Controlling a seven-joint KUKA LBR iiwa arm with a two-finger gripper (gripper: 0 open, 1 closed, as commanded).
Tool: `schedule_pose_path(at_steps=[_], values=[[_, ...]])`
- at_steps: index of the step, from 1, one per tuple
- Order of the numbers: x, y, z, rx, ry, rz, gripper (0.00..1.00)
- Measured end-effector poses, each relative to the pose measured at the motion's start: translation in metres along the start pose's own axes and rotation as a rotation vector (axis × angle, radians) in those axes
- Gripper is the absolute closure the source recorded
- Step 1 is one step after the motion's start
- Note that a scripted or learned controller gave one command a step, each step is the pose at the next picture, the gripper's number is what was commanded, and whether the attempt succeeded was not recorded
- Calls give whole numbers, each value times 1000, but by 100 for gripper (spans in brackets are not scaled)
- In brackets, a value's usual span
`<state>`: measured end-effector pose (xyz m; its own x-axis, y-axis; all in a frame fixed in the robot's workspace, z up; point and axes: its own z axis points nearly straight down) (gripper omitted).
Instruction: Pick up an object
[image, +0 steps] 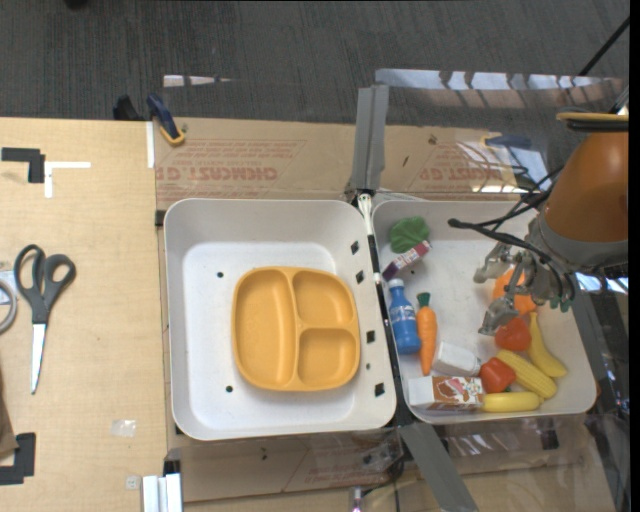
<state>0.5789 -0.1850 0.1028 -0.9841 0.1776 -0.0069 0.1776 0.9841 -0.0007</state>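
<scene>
Arm over right bin (570, 395), approach step of the pick; nothing seen held.

Likeliest target: red toy piece (513, 333), directly under the fingers (497, 318), beside an orange piece (503, 285); too blurred to give its long axis or heading. Fingers' state: cannot tell, the metal tips merge with clutter. Just below them lie 2 yellow corn-like pieces (530, 372) running diagonally, and a banana (545, 350) on the arm side. Farther off, away from the arm: carrot (427, 335), tip down, and blue bottle (403, 315), both lengthwise along the bin. Next move, I judge: descend straight, close on 1 piece. Left bin (200, 300) on the desk carries the yellow tray (296, 328).
</scene>
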Motion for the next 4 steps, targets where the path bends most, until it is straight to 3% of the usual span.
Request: schedule_pose_path(at_steps=[1,2,3,4], values=[[29,31,10,-2,5,44,0],[32,76,11,-2,6,-5,0],[41,84,10,-1,4,124,0],[38,82,-1,3,-5,124,100]])
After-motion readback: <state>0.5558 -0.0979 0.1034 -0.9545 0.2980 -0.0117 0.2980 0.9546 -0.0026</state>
